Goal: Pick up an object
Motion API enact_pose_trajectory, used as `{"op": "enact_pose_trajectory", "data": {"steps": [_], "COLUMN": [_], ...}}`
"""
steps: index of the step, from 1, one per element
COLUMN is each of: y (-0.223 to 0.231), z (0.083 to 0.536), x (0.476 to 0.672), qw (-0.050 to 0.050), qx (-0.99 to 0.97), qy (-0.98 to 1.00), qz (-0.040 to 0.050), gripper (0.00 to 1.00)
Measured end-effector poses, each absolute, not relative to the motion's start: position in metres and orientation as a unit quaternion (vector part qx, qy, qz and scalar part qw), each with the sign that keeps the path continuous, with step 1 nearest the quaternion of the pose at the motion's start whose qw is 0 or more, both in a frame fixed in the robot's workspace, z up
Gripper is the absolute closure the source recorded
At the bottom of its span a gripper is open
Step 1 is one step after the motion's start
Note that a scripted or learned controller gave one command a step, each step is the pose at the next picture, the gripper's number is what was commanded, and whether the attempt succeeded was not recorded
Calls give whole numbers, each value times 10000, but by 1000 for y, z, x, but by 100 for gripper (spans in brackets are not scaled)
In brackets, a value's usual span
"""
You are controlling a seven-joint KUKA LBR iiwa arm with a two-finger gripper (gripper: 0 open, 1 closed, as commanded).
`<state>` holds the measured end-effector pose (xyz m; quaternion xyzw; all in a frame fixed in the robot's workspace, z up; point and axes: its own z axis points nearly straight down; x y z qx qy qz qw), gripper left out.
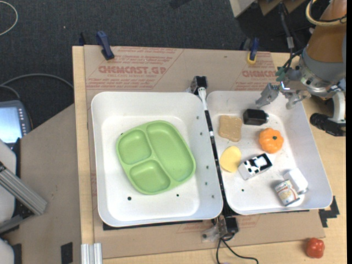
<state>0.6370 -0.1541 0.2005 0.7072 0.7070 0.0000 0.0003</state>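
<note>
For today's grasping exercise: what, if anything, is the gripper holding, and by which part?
Nothing is held. The gripper hangs open over the right bin, near the black block.

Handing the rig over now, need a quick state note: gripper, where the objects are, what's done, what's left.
Gripper: fingers spread open, holding nothing, at the far edge of the right bin, above the small black object.
Right bin holds the black object, tan slice, orange pumpkin, yellow piece, black-and-white toy, small can and a white item.
Left bin holds a green divided plate.
A red object sits on the bench outside the bins.
Done: nothing picked.
Left: grasp and lift one object.
</note>
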Motion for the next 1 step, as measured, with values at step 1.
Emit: {"op": "enact_pose_trajectory", "data": {"steps": [1], "y": [-102], "z": [282], "x": [544], "qw": [-12], "qx": [7059], "qy": [7083], "qz": [9], "gripper": [0]}}
